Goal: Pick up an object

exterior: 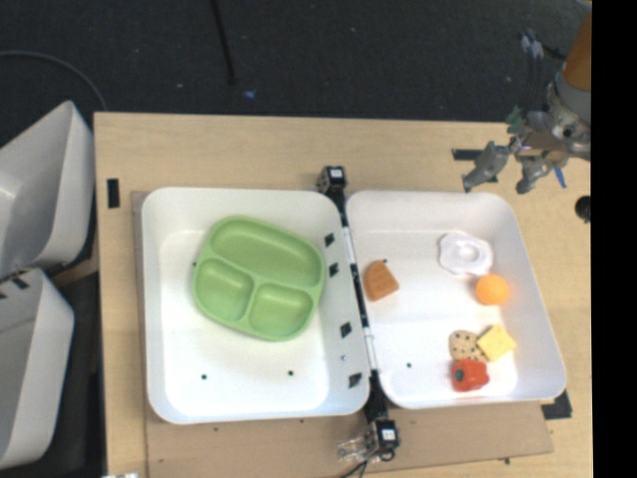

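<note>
My gripper hangs above the far right corner of the right bin, its two fingers spread apart with nothing between them. Inside that bin lie a white lump, an orange ball, a brown-orange block, a round cookie, a yellow wedge and a red piece. All of them rest on the bin floor, well below and in front of the gripper.
The left bin holds a green divided plate. A black clamp row runs along the seam between the bins. White containers stand off the bench's left edge.
</note>
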`<state>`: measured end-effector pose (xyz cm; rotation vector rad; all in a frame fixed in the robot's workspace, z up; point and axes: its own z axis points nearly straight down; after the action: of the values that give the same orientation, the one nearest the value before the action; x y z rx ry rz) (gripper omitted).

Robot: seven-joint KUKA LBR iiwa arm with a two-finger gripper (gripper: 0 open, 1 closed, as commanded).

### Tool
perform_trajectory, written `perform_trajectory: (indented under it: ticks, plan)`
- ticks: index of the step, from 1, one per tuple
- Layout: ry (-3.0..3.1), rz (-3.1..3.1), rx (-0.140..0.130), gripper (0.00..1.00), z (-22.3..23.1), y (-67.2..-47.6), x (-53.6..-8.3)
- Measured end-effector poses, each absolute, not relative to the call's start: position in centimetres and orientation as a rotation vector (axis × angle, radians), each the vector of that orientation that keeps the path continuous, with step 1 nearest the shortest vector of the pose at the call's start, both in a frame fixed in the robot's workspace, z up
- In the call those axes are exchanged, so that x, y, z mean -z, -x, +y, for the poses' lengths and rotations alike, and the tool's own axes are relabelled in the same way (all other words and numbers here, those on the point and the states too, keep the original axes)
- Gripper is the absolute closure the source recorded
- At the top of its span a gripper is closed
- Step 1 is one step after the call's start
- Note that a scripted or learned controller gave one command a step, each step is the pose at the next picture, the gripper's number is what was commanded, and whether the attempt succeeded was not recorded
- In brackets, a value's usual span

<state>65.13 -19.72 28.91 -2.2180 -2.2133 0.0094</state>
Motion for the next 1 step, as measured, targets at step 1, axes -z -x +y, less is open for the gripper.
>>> perform_trajectory:
  ticks: [1]
  plan:
    - [2.221,-2.225,0.0,0.0,-19.65,-65.32,-29.68]
